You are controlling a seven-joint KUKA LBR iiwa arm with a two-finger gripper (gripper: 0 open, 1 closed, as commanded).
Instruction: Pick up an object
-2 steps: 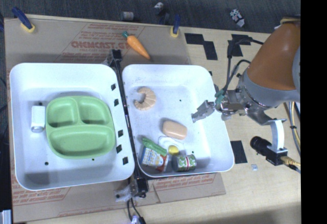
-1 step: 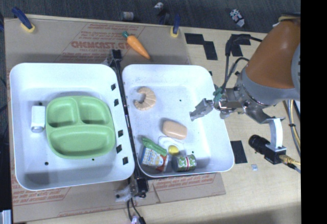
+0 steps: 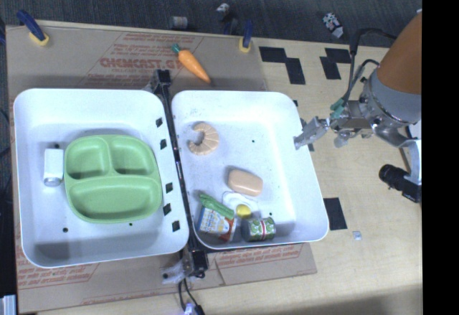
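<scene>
Two shallow white bins sit side by side on a sheet of cardboard, and I take the right bin as my landmark. The gripper hangs just outside that bin's right rim, near its upper right corner, with the grey arm stretching away to the right over the bench. Nothing is between the fingers that I can see, and from this angle I cannot tell whether they are parted or closed. Inside the right bin lie the things that could be picked up: a tan croissant-shaped piece in the upper left part, a peach-coloured oval bun near the middle, and along the lower edge a small juice carton with a green top, a white and yellow piece just above it, and a dark green can lying to the carton's right. Immediately left of the right bin, the left bin holds a green divided plate, with a small white block touching the plate's left side. A toy carrot rests on the cardboard just beyond the right bin's upper left corner, well apart from the gripper.
</scene>
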